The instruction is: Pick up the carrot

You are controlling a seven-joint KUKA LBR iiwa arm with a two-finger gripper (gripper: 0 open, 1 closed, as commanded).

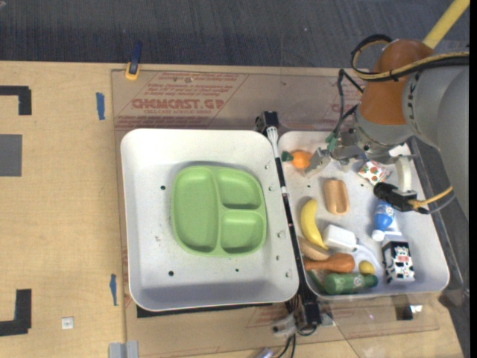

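1. Two white bins are seen side by side on the desk (59,222): the left bin (149,274) and the right bin (432,263).
2. One green divided plate (220,209), with three compartments, is placed in the middle of the left bin.
3. One carrot (333,262) is found in the right bin, near its front edge, lying almost flat across the bin.
4. The carrot is crowded on several sides: one banana (311,224) lies just behind it, one white block (340,238) is just beside its rear, one green vegetable (344,282) lies just in front of it, and one small yellow object (367,268) is at its right end.
5. One hot dog bun (336,197) is located in the middle of the right bin, and one small orange fruit (300,159) near its rear left corner.
6. One blue and white bottle (383,219) and one black and white carton (399,262) are seen on the right side of that bin.
7. The hand (344,149) is positioned over the rear part of the right bin, well apart from the carrot; whether it is wide or narrow cannot be told.
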